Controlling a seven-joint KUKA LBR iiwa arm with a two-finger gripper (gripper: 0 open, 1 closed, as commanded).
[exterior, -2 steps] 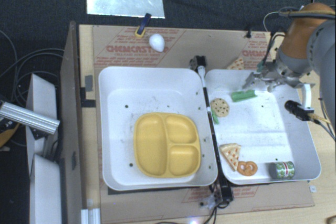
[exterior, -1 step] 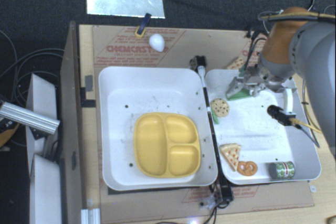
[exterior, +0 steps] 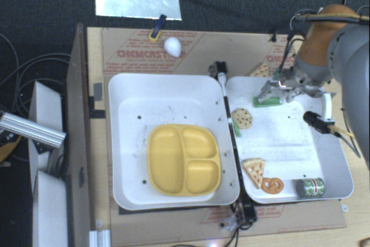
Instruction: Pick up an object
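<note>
The hand [exterior: 276, 91] hangs low over the far end of the right bin [exterior: 289, 144], just above a flat green block [exterior: 266, 102] that lies close to the bin's back wall. The arm's own bulk hides the hand's state, so whether it is wide or narrow cannot be told, nor whether it touches the block.

The main risk is probably the block's shape and place. It is thin and low, so a closing hand may skid over it or nudge it against the wall instead of catching it. A descent set slightly too far back could strike the rim. The cookie [exterior: 241, 118] nearby sits apart and seems safe.
</note>
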